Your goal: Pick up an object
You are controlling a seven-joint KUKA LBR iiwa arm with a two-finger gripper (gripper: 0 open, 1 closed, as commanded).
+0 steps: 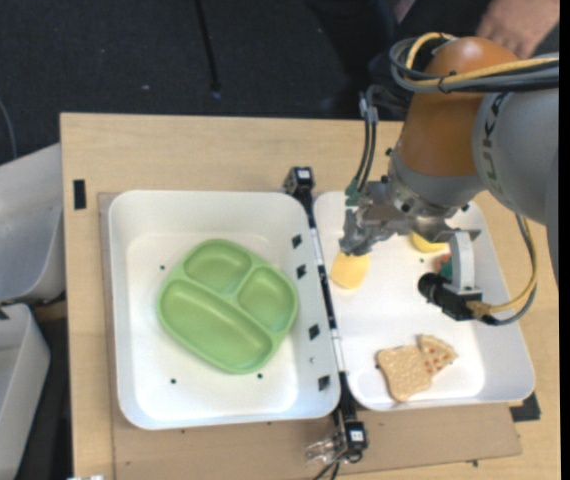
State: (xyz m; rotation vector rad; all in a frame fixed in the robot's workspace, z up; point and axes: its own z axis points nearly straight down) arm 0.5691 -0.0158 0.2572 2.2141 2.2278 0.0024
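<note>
Low in the right bin [500,363], the end effector [353,251] grips a yellow object [349,271].

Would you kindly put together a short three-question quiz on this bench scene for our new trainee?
1. True or false: the green divided plate lies in the left bin.
2. Which item lies nearest the gripper? A) yellow object B) toast slice C) green divided plate
3. Fill in: the toast slice lies in the ____ bin, near its front edge.

Key: 1 true; 2 A; 3 right.
</note>
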